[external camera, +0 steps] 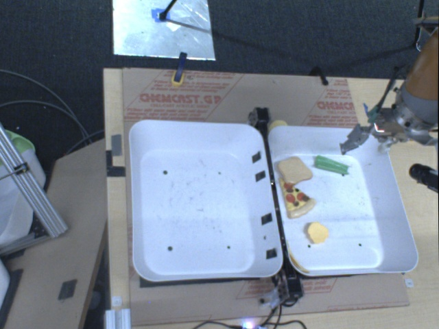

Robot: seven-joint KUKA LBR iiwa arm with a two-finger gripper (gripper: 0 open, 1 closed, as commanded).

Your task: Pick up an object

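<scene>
The right bin holds a tan bread slice, a pizza slice just below it, a small yellow round piece and a green stick-shaped piece. My gripper hangs over the bin's far right part, just up and to the right of the green piece and apart from it. I see nothing held in it. The arm's orange band is at the right edge.
The left bin lies beside the right one, with a black divider strip between them. A silver sheet lies beyond the bench. A metal frame stands at the left.
</scene>
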